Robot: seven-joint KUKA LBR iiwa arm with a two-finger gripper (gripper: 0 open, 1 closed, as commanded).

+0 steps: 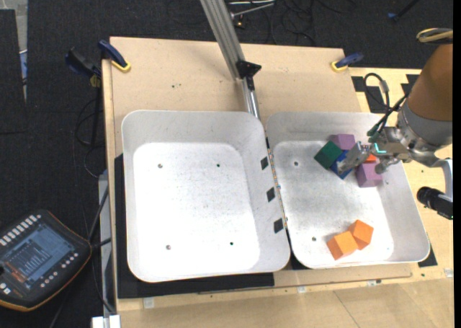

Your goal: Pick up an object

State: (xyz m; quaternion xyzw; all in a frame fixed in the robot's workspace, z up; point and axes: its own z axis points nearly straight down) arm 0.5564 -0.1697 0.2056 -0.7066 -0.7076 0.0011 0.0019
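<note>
In the right bin [403,247] a cluster of blocks lies near the back: a green block [329,153], a purple block [343,142] behind it, a blue block [343,164] and a pink-purple block [369,174]. My gripper [358,156] reaches in from the right and hangs low right over this cluster, its tip between the blue block and the pink-purple one. Nothing is visibly lifted between its fingers. Two orange blocks [349,240] sit together near the bin's front.
The left bin [137,175] stands beside the right one, their rims meeting at mid-bench. A slanted metal pole [223,24] crosses the back. Blue-yellow clamps [112,56] hold the board's corners. A teach pendant [36,258] lies at lower left.
</note>
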